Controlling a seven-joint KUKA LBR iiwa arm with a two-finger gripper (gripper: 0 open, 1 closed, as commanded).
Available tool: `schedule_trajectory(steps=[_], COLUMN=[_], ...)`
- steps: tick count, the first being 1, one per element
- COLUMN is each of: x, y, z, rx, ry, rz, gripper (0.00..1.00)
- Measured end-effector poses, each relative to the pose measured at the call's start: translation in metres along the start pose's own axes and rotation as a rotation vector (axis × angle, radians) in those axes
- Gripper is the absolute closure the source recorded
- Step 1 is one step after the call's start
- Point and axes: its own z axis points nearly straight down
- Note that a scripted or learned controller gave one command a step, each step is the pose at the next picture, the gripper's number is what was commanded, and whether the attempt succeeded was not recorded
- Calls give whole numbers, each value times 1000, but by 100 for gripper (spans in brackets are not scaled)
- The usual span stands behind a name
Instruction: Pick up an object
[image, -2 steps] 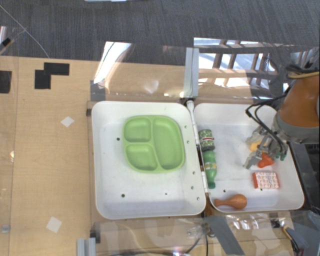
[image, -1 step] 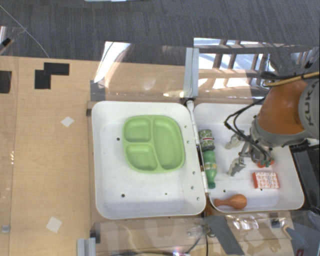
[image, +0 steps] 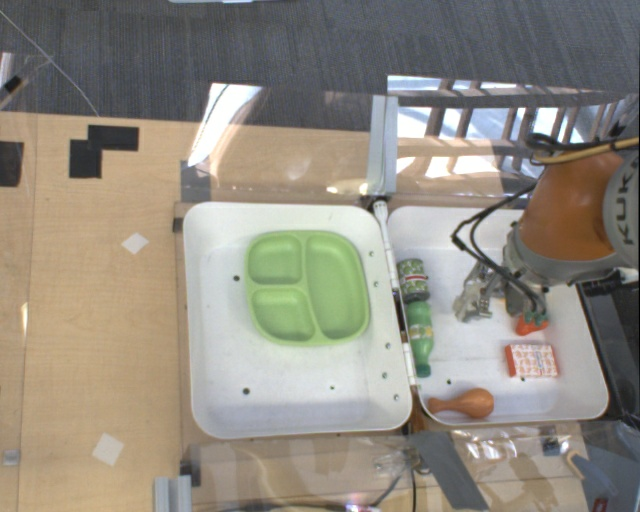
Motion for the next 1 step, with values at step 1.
schedule_trajectory(steps=[1], x=[58], y=[50], z=[-84], rx=[1], ry=[19], rz=[361], gripper=[100])
